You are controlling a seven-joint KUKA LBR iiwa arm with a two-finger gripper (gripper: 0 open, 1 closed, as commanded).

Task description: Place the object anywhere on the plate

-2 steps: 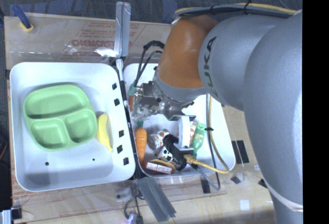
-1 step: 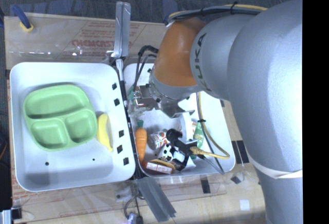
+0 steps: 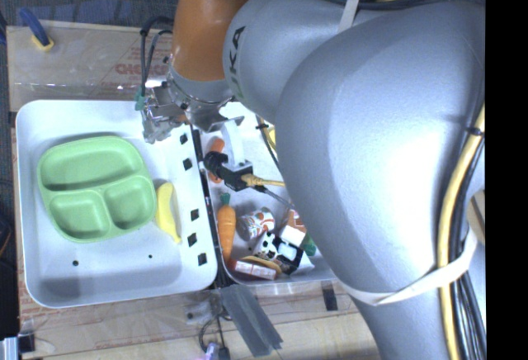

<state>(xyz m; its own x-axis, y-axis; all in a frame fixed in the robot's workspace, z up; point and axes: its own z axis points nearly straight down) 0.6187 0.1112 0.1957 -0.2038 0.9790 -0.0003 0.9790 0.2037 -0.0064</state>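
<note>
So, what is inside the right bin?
In the right bin lie a carrot and a heap of small toys. The arm covers the bin's far and right parts.

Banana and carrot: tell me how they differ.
The banana is yellow and curved; the carrot is orange and straight. The banana lies in the left bin beside the green plate; the carrot lies in the right bin among other items. Both are elongated and lie lengthwise.

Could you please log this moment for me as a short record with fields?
plate: green divided plate lying in the left bin, nothing on it
banana: banana in the left bin, just right of the plate
carrot: carrot in the right bin among other items
gripper: gripper above the left bin's upper right corner
</note>
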